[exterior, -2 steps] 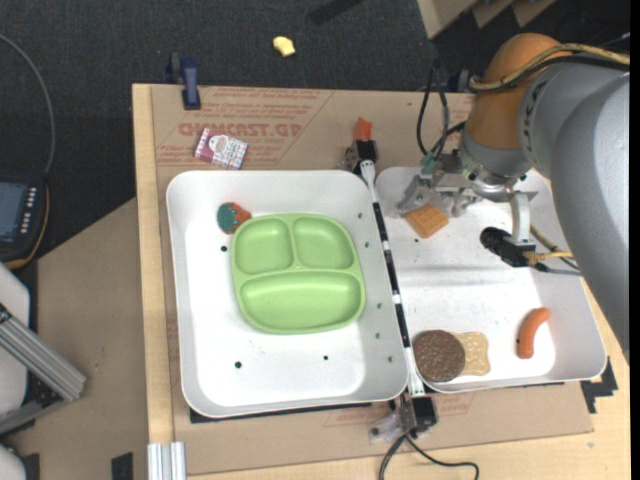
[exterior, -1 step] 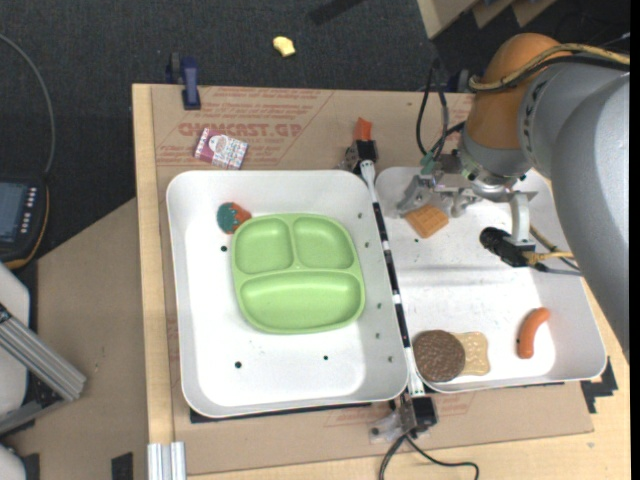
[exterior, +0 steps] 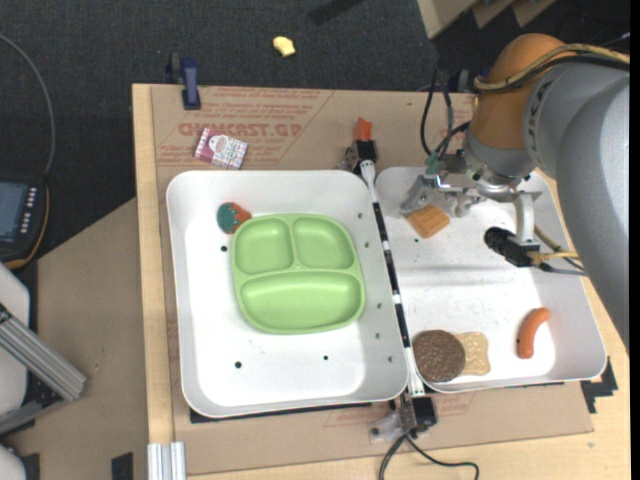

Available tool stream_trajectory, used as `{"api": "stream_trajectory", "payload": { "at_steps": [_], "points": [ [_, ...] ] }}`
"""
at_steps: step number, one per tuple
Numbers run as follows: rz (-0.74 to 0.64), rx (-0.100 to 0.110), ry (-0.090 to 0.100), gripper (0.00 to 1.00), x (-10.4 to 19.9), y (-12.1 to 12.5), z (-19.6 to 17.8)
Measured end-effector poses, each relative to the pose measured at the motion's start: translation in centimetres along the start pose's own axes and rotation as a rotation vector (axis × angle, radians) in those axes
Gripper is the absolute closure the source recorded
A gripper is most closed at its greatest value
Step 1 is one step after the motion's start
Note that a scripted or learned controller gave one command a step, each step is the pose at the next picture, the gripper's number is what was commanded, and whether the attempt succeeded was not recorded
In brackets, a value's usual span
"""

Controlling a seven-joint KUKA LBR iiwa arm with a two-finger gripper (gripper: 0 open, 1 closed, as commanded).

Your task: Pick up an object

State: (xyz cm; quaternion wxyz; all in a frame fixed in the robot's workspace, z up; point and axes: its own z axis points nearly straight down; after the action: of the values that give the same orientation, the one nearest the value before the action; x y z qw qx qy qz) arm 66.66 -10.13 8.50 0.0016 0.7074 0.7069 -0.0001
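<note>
My gripper [exterior: 441, 196] hangs over the far left corner of the right bin [exterior: 560, 368]. A small tan block [exterior: 431, 222] lies just below and in front of it, tilted, touching or nearly touching the gripper's lower end. Whether the block is gripped cannot be made out. Nearer the front of the same bin lie a round brown patty [exterior: 437, 354], a beige cracker-like piece [exterior: 476, 352] partly under it, and an orange sausage-shaped thing [exterior: 532, 332] at the right.
The left bin [exterior: 200, 348] holds a green divided plate [exterior: 296, 273] and a small teal and red thing [exterior: 233, 217] by the plate's far left corner. A pink-and-white packet [exterior: 220, 148] lies on the cardboard behind the bins.
</note>
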Motion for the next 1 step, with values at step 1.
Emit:
{"api": "stream_trajectory", "payload": {
  "at_steps": [1],
  "points": [
    [-0.001,0.004,0.001,0.0,0.88,-0.72,0.0]
  ]
}}
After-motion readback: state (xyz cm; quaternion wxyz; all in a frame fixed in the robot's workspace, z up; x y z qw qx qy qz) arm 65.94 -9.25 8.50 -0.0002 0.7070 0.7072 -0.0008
